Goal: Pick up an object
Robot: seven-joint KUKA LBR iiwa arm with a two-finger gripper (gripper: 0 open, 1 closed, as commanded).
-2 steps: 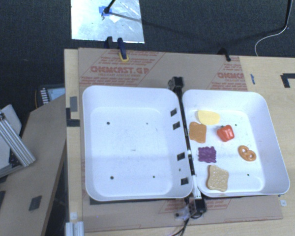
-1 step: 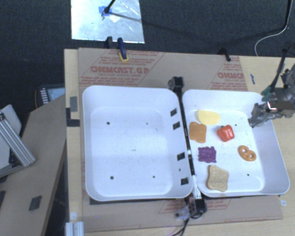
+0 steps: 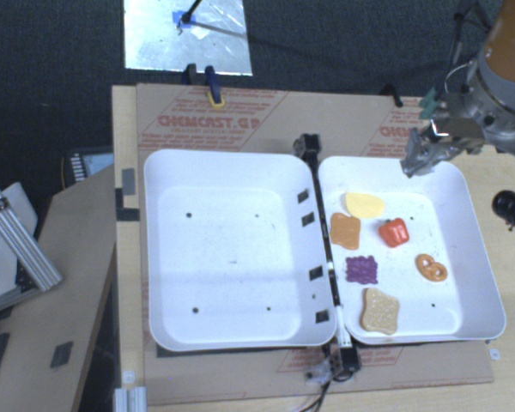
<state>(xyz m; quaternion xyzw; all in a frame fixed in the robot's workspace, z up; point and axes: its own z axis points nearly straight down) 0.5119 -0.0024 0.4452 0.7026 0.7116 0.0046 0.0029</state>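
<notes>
Claw hangs over the right bin's far rim.
Whether it is clenched or released, I cannot tell; nothing sits in it. Red pepper lies in that bin, apart.

Right bin holds six food pieces — left bin alongside it.

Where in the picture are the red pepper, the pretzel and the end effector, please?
red pepper [image 3: 395, 232], camera view, middle of its red body.
pretzel [image 3: 431, 268], camera view, its middle.
end effector [image 3: 418, 163], camera view, between its fingertips, above the right bin's far rim.
</notes>
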